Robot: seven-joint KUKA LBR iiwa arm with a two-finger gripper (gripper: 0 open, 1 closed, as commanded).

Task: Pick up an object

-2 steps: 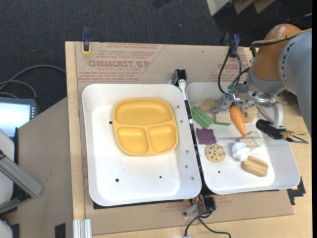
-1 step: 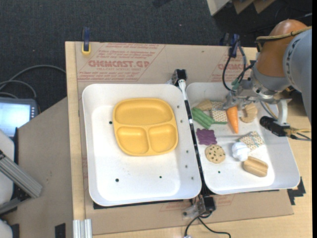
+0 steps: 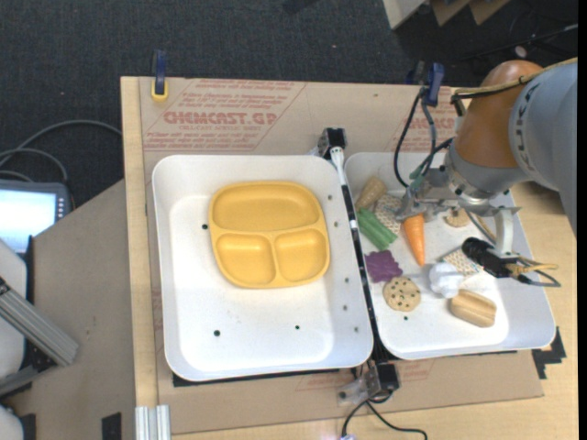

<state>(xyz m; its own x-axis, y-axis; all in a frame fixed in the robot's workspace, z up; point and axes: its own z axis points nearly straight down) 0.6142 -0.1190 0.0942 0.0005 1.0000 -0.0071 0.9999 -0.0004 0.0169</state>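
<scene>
Carrot [image 3: 415, 236] lies in the right bin [image 3: 440, 339], just below the gripper [image 3: 425, 201] in view; thick end nearest the tool, long axis running toward the bin's near edge, so likely the closest pick; can't tell how far open the gripper is, nothing seen in its grasp; same bin has green piece [image 3: 374, 228], purple piece [image 3: 382, 266], cookie [image 3: 402, 293], white lump [image 3: 446, 279], tan block [image 3: 472, 309]; left bin [image 3: 183, 255] holds a yellow divided plate [image 3: 270, 232].

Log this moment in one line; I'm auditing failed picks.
gripper: at top of carrot | carrot: right bin | yellow plate: left bin
</scene>
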